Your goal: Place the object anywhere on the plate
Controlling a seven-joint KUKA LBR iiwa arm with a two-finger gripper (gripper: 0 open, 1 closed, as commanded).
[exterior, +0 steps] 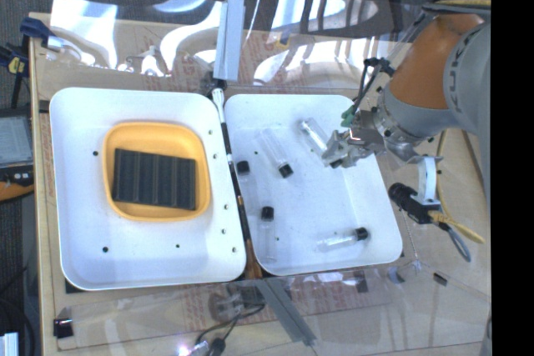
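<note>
Vial [313, 133]: clear tube, right bin's far-right corner, beside gripper [340, 147].
Handling: judged light, slippery, fragile; grip mid-length, across the tube.
Jaws: state cannot be told.
Plate [154, 172]: yellow, left bin.

The yellow rounded-square plate [155, 137] lies flat in the left white bin, slightly toward that bin's upper left, and carries a dark ribbed rectangular insert [155, 180] at its centre. In the right white bin, clear plastic tubes with black caps lie on their sides: one [345, 238] near the lower right corner, one [275, 148] near the middle, one [313, 133] toward the upper right. Small black caps [243, 167] lie scattered, apart from the tubes.
</note>
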